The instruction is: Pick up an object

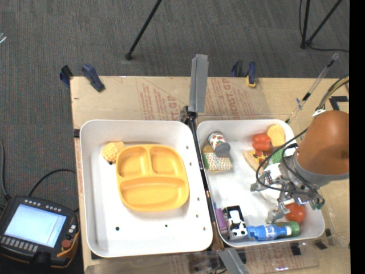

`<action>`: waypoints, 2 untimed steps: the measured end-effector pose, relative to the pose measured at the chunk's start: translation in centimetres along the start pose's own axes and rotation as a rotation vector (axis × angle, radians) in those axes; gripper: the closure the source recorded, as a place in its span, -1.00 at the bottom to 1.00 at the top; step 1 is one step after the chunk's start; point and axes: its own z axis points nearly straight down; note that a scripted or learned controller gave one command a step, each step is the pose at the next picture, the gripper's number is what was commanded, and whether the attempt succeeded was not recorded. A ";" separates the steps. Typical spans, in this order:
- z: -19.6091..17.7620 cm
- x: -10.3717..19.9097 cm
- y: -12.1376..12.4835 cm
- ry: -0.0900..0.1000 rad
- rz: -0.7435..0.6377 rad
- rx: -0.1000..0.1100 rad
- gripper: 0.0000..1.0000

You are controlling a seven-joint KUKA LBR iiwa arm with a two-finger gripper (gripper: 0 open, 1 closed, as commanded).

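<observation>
My gripper (295, 204) hangs low over the front right corner of the right bin (242, 124), below the arm's orange band (325, 144). It is open, with its fingers (278, 212) spread to either side of a red tomato-like ball (296, 214) that rests on the bin floor. A blue bottle with a green cap (272, 232) lies just in front of it along the bin's near wall. Nothing is lifted.
The right bin also holds a black-and-white block (235, 221), a can (218, 143), a checkered packet (218, 162), a red pepper (261, 142) and corn (276, 134). In the left bin (94, 210) lie a yellow divided plate (153, 176) and a small yellow toy (112, 150).
</observation>
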 end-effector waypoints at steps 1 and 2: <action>-0.1 -7.5 -4.4 -0.004 -0.073 0.001 -1.00; 0.2 -12.6 -3.0 0.004 -0.229 -0.006 -1.00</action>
